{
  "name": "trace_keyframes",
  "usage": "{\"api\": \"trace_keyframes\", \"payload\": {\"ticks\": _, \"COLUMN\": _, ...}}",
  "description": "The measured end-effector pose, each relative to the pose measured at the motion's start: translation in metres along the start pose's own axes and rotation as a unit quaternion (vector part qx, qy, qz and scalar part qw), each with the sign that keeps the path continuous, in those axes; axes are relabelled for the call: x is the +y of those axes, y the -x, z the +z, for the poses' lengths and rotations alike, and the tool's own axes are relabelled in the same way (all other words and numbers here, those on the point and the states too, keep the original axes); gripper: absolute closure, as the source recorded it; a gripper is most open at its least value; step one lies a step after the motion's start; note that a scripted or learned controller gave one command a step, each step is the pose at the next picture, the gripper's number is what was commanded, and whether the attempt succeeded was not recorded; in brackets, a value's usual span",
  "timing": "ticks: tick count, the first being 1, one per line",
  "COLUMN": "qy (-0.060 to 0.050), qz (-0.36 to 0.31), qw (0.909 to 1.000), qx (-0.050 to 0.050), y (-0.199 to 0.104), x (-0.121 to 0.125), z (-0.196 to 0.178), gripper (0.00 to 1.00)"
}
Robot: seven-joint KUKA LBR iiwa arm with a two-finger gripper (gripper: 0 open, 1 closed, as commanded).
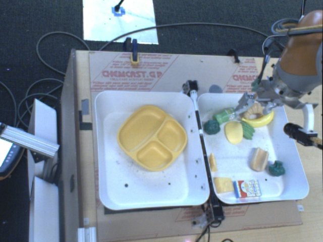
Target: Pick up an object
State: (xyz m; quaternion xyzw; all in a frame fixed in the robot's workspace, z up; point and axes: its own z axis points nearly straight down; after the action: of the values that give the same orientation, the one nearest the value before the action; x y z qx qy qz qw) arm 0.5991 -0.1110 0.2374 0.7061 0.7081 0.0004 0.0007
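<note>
My gripper [256,104] hangs low over the back of the right bin [292,185], right above a yellow banana [261,119]. Just to its left lie a green cylinder [223,117] and a dark green broccoli piece [211,127]. A pale yellow lemon [233,133] and a green leafy piece [248,130] sit in front of the banana. Whether anything is held is hidden by the wrist. The grey arm with its orange band [303,44] comes in from the upper right.
The right bin also holds a bread piece [259,159], a small green broccoli [276,169], a cheese wedge [223,184], a small printed box [247,189] and an orange bit [213,162]. A yellow divided plate [152,136] lies in the left bin [116,185].
</note>
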Motion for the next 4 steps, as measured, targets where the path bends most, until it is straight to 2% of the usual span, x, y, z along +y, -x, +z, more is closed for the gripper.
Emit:
{"api": "trace_keyframes", "payload": {"ticks": 1, "qy": 0.005, "qz": 0.000, "qw": 1.0000, "qx": -0.001, "y": 0.013, "x": 0.003, "z": 0.139, "gripper": 0.00}}
{"api": "trace_keyframes", "payload": {"ticks": 2, "qy": 0.006, "qz": 0.000, "qw": 1.0000, "qx": -0.002, "y": 0.014, "x": 0.004, "z": 0.128, "gripper": 1.00}}
{"api": "trace_keyframes", "payload": {"ticks": 3, "qy": 0.007, "qz": -0.001, "qw": 1.0000, "qx": -0.002, "y": 0.014, "x": 0.005, "z": 0.118, "gripper": 1.00}}
{"api": "trace_keyframes", "payload": {"ticks": 4, "qy": 0.000, "qz": 0.001, "qw": 1.0000, "qx": 0.000, "y": 0.016, "x": -0.044, "z": 0.085, "gripper": 1.00}}
